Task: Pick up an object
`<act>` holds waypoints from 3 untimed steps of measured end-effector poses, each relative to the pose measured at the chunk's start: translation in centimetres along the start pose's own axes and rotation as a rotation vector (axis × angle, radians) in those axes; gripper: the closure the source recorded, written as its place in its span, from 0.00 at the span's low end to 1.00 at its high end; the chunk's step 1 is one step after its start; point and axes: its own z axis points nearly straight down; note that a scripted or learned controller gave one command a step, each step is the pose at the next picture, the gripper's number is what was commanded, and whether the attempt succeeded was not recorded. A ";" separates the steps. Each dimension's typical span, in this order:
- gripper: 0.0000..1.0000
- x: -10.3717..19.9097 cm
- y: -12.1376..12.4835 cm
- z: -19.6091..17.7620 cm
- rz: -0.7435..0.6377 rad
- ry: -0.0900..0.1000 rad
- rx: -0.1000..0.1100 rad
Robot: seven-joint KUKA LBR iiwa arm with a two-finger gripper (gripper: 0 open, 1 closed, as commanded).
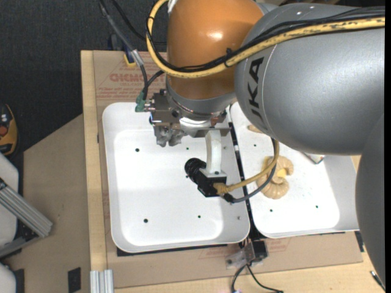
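A beige, lumpy object [278, 179] lies in the right bin [317, 215], close to its left wall and partly behind a yellow cable. My gripper [166, 134] hangs over the back middle of the left bin [153, 224], under the orange wrist band. It is well to the left of the beige object, across the divide between the bins. Nothing shows in it. The big grey arm hides the back part of the right bin.
Both white bins sit on a brown cardboard sheet [91, 163]. The arm's grey body covers the upper right of the view. A small black connector [256, 250] lies on the cardboard in front of the bins.
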 end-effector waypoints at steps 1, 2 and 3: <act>1.00 0.0 -4.3 2.1 0.000 -0.003 0.010; 1.00 0.0 -4.0 -14.3 -0.001 0.009 -0.016; 1.00 0.0 -4.3 -4.4 0.003 -0.006 0.013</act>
